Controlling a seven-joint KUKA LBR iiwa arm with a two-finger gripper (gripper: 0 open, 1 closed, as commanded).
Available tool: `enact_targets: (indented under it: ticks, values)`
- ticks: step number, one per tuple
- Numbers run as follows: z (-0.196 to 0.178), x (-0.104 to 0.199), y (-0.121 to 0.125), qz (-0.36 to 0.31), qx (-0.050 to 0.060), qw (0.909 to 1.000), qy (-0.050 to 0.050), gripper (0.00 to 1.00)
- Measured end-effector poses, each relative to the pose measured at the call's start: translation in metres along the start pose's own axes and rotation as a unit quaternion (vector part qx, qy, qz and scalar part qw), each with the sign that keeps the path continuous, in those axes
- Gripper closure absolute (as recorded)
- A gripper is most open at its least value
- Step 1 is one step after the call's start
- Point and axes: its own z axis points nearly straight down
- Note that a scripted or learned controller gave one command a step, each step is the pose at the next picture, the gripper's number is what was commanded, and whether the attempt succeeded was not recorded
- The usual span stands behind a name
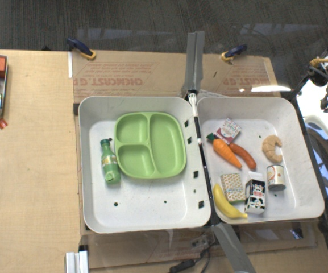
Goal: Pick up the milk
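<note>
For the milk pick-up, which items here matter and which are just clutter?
Belongs to the job:
- small black-and-white cow-print milk carton, in the right white bin

Just lying about:
- yellow banana
- orange carrot
- tan croissant
- small white can
- green divided plate
- green plastic bottle

Part of the arm (326,81) sits at the right edge, above the bench's far corner.

Both white bins (90,209) look like smooth plastic with a dull sheen. The green divided plate (150,145) is matt plastic, the green bottle (109,161) glossier. The milk (255,196) looks like a printed paper carton. Brown cardboard (129,75) lies matt on the pale wood-look surface (27,181).
</note>
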Motion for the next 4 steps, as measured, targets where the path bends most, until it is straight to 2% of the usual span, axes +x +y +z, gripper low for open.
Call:
enact_targets:
  ticks: [2, 3, 4]
  values:
    - [-0.014, 0.0, -0.001, -0.006, 0.0, 1.0, -0.005, 1.0]
    - [-0.099, -0.07, -0.013, 0.01, -0.002, 0.9999, 0.009, 1.0]
    - [-0.107, -0.069, -0.013, 0.008, -0.002, 0.9999, 0.007, 1.0]
